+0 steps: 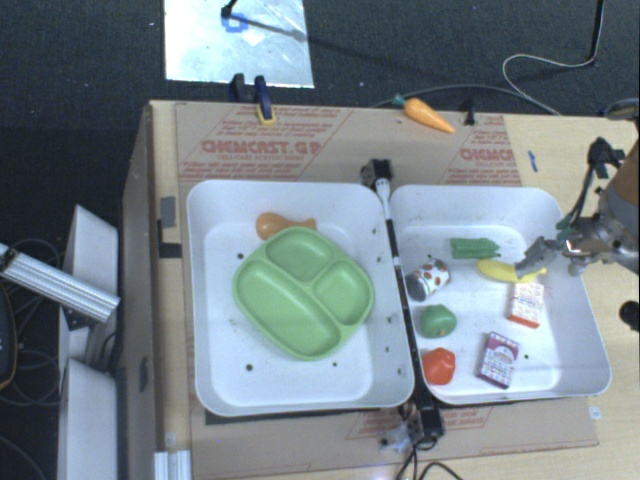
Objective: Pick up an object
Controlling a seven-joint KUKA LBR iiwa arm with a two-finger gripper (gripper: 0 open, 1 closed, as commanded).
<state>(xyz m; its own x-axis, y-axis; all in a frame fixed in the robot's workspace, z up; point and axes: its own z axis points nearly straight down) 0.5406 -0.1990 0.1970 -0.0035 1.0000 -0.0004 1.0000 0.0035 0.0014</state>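
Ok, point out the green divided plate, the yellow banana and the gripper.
Green divided plate (303, 293): camera view, on the ridge where its compartments meet.
Yellow banana (494, 268): camera view, on its left half, clear of the gripper.
Gripper (541, 252): camera view, at its tip over the right bin.

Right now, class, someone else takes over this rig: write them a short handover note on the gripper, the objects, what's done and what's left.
Gripper: low over the right bin, tips at the banana; whether it grips is unclear.
Right bin also holds a green pod, mug, green fruit, red fruit and two small boxes.
Left bin: green plate, orange item.
Done: nothing lifted.
Left: grasp and lift one object.
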